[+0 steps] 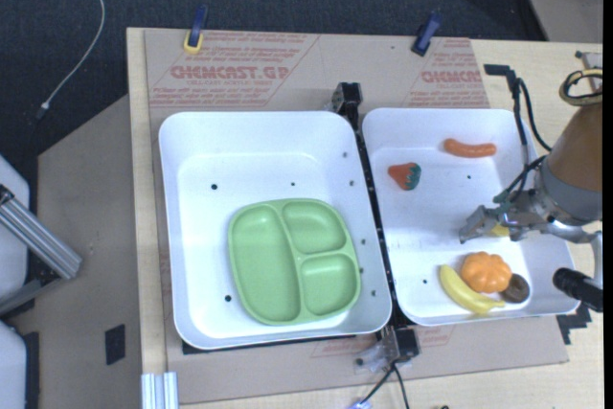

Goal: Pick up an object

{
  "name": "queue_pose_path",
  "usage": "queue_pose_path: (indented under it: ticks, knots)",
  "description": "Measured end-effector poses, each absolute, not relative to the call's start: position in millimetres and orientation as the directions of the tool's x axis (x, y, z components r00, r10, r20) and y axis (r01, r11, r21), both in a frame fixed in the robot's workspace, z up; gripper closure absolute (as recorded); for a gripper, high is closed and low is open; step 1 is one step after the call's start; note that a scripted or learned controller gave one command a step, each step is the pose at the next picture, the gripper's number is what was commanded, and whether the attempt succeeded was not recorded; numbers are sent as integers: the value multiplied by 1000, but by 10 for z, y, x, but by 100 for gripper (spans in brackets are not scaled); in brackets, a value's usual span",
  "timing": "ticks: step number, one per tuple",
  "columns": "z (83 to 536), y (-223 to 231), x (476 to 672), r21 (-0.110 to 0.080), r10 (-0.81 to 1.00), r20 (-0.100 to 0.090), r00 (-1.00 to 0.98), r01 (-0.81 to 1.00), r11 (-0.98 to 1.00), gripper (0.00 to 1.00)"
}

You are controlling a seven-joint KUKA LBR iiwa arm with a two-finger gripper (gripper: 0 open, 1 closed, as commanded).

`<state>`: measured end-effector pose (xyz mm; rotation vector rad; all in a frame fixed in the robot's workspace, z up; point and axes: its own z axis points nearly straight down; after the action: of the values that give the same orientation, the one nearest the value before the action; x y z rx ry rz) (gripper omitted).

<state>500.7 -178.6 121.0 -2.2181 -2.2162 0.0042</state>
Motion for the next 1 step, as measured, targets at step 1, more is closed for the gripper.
queue_pose_path:
  ticks: [1]
  knots:
    - [824, -1781, 5001, -4, 1000, 2, 1, 1000, -1, 0]
